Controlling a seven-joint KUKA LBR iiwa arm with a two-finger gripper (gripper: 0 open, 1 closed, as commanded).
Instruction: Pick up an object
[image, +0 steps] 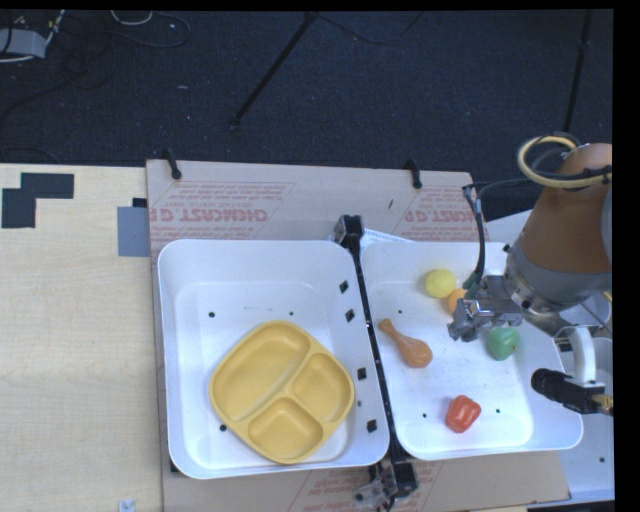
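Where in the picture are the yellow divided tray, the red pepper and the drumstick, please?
yellow divided tray (283, 391): camera view, on the ridge where its compartments meet.
red pepper (462, 413): camera view, middle of its red body.
drumstick (414, 350): camera view, on its thick rounded end.

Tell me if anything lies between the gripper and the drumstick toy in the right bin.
Nothing visible does. The gripper hangs over the right bin, and the drumstick toy lies just to its left in the view, with bare white floor between them. The yellow ball sits farther back, off that line.
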